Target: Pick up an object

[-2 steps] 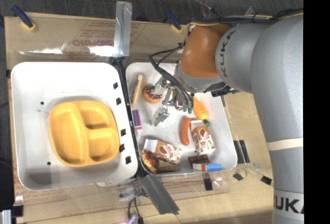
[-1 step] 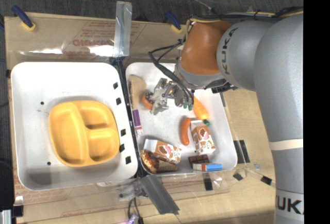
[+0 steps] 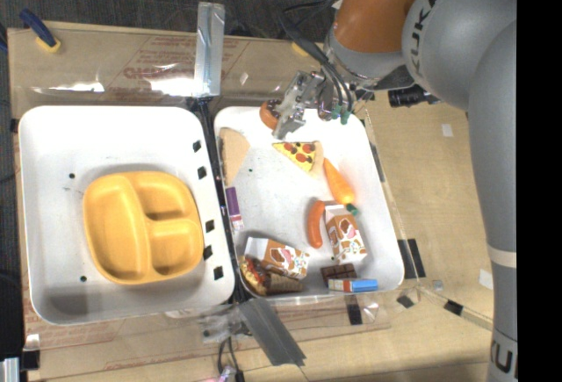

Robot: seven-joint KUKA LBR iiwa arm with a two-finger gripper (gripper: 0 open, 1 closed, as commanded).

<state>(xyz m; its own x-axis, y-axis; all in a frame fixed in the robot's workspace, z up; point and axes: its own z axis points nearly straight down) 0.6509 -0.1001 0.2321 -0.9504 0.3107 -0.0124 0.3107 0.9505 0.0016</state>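
Camera view: hand point(image 3: 297, 104) low over right bin's point(image 3: 379, 196) far rim, beside orange piece point(image 3: 268, 116); open or closed, cannot tell. Pizza slice point(image 3: 299, 154) just below hand, flat on bin floor. Probably light, stiff plastic, slick; best pinched across narrow width near crust. Carrot point(image 3: 339, 182) close beside.

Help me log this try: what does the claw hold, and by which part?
Cannot be told: the claw hangs by an orange item at the right bin's far edge.
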